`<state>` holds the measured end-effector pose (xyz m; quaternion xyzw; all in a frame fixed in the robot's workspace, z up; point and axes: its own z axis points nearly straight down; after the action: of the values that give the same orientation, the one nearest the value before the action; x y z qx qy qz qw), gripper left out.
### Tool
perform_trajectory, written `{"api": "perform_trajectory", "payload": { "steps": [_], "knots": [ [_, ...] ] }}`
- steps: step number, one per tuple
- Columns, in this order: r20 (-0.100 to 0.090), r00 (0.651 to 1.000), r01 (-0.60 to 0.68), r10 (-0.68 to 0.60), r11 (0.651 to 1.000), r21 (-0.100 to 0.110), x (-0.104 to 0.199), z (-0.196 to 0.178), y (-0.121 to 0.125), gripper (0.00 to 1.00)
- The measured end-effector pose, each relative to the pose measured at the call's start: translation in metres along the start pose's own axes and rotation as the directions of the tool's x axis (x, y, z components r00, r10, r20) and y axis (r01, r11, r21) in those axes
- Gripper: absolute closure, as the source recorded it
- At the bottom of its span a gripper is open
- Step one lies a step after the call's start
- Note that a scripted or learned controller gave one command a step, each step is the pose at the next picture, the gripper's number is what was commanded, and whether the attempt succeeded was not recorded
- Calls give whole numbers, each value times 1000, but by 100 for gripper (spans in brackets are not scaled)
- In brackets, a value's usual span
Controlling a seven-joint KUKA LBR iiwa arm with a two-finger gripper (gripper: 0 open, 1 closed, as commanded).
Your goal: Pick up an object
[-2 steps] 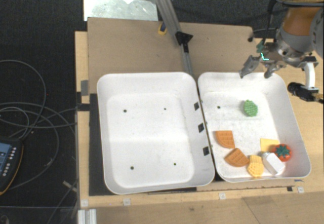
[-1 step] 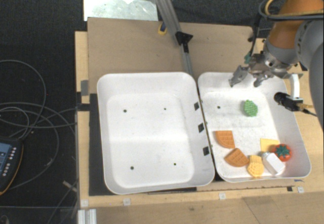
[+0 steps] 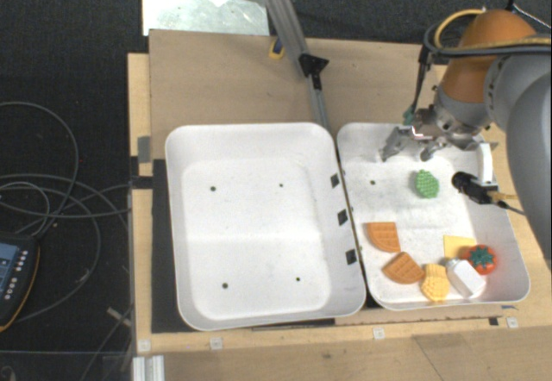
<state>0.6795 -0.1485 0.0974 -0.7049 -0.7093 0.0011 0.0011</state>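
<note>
My gripper (image 3: pixel 412 146) hangs over the back of the right bin (image 3: pixel 362 146), its fingers spread apart with nothing between them. A green knobbly object (image 3: pixel 427 184) lies in that bin just in front of and slightly right of the gripper, apart from it. Nearer the front lie two orange waffle-like pieces (image 3: pixel 384 236) (image 3: pixel 403 268), a yellow waffle piece (image 3: pixel 435 284), a yellow wedge (image 3: pixel 458 245), a white block (image 3: pixel 465 277) and a red round item (image 3: pixel 482 259).
The left bin (image 3: pixel 250 224) sits beside the right one, joined by black clips (image 3: pixel 342 216). A grey pole (image 3: pixel 289 17) slants over the bench at the back. Cables lie on the dark floor at left.
</note>
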Motion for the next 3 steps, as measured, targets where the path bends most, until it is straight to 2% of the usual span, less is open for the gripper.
{"api": "perform_trajectory", "payload": {
  "steps": [1,3],
  "knots": [
    [3,1000,4,-4,1000,-9,0,-16,3,100],
    [2,1000,-5,5,1000,-12,-8,-122,-10,100]
  ]
}}
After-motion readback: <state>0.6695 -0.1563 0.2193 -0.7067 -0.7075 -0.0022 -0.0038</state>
